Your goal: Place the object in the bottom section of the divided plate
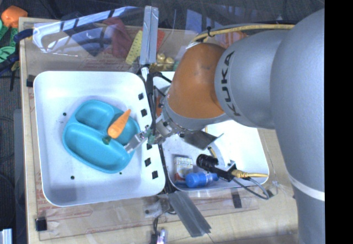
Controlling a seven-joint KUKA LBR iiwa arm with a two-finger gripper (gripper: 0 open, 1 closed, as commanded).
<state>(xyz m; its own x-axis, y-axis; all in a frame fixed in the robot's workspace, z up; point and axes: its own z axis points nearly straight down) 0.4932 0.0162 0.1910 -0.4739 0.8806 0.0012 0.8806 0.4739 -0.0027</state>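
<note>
A blue divided plate [91, 149] lies in the left white bin [55, 182]. An orange toy carrot [119, 124] with a green tip rests on the plate's right part, slanting across a divider ridge with the green end toward the large lower section. My gripper [138, 141] hangs at the plate's right rim, just right of and below the carrot's green end. The carrot is not between its fingers. The grey arm with its orange band [198, 86] reaches over the wall between the two bins.
The right bin [253, 144] is largely hidden under the arm; a blue cylindrical thing [197, 180] and a small printed packet [182, 163] lie near its front edge. Clear plastic sheeting and clutter sit behind the bins.
</note>
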